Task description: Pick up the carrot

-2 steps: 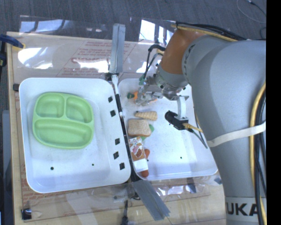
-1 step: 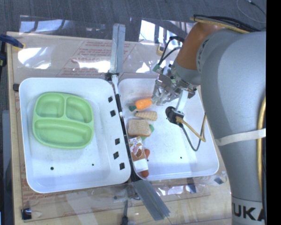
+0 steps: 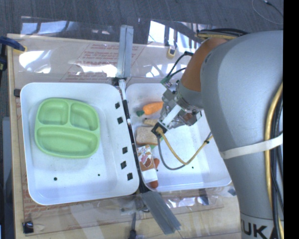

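The carrot [image 3: 152, 107] is orange with a small green top at its left end. It lies in the right bin [image 3: 204, 173], near the far left corner. My gripper [image 3: 168, 105] hangs just to the right of the carrot, close to its thick end and low over the bin. The arm's grey body covers much of the bin's right side. I see nothing held by the gripper.
A tan bread slice [image 3: 146, 136] and a red and white packet [image 3: 147, 161] lie along the right bin's left wall, in front of the carrot. A green divided plate [image 3: 67, 127] sits in the left bin [image 3: 89, 188]. A divider ridge [image 3: 125, 133] separates the bins.
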Robot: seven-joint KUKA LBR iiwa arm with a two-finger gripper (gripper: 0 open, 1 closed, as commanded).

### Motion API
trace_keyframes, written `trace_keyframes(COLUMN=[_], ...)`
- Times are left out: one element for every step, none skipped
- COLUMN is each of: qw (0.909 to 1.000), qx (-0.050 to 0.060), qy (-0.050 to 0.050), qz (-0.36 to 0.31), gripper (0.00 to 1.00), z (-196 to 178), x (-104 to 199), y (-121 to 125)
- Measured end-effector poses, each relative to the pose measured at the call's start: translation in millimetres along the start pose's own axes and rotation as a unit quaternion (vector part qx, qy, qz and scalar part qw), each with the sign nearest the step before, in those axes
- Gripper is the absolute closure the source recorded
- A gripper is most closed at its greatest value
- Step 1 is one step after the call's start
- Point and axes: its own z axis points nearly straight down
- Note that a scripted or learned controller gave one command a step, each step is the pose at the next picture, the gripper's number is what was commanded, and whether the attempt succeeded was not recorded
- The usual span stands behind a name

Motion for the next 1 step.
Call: trace_keyframes(qw=[0.9794], qx=[-0.001], qy=[0.002], qz=[0.202], gripper=[1.0], z=[-51.4], x=[-14.6], y=[-8.8])
